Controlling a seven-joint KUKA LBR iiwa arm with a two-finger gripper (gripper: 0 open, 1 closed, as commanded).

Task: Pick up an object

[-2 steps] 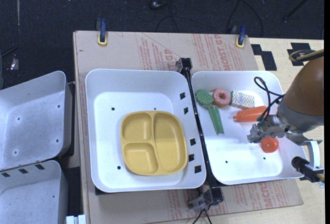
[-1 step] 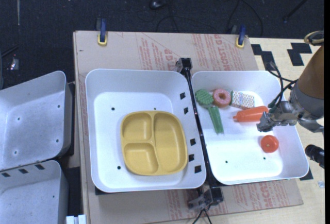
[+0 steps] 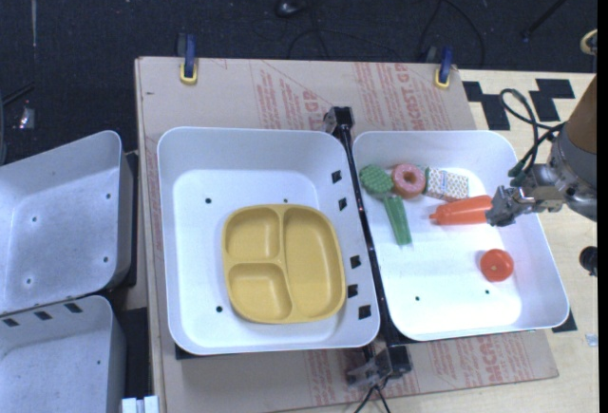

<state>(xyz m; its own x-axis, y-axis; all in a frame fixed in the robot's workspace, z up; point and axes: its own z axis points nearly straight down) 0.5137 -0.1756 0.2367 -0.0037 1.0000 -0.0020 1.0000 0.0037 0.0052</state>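
Orange carrot (image 3: 462, 211) in right bin (image 3: 532, 307), gripper (image 3: 501, 211) at its tip — grip state unclear

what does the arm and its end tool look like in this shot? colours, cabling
The arm enters at the right edge as a rounded grey body with an orange-brown band at the top. A black cable loops beside it over the bench. The pincer is a small dark metal assembly with grey and black parts. No markings are legible at this size.
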